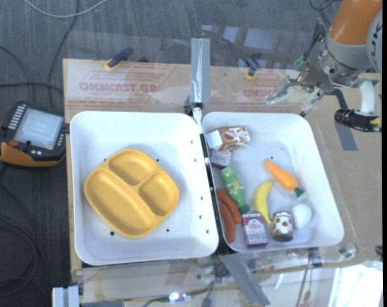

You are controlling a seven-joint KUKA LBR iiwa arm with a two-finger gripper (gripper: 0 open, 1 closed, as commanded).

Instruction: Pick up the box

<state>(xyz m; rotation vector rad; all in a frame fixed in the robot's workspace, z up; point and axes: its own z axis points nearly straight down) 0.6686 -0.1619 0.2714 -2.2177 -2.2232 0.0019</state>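
A small red box (254,229) lies near the front edge of the right bin (315,142), between a red sausage (228,214) and a small can (282,226). A second, brown-and-white printed carton (230,138) lies at the bin's back left corner. My gripper (294,97) hangs above the bench just behind the right bin's back rim, far from both boxes. Its two fingers are spread, it is open, and nothing is between them.
The right bin also holds a carrot (281,174), a banana (263,200), a green bottle (233,187) and a white egg (302,215). A yellow divided plate (132,190) sits in the left bin (91,130). A teach pendant (30,135) lies left of the bench.
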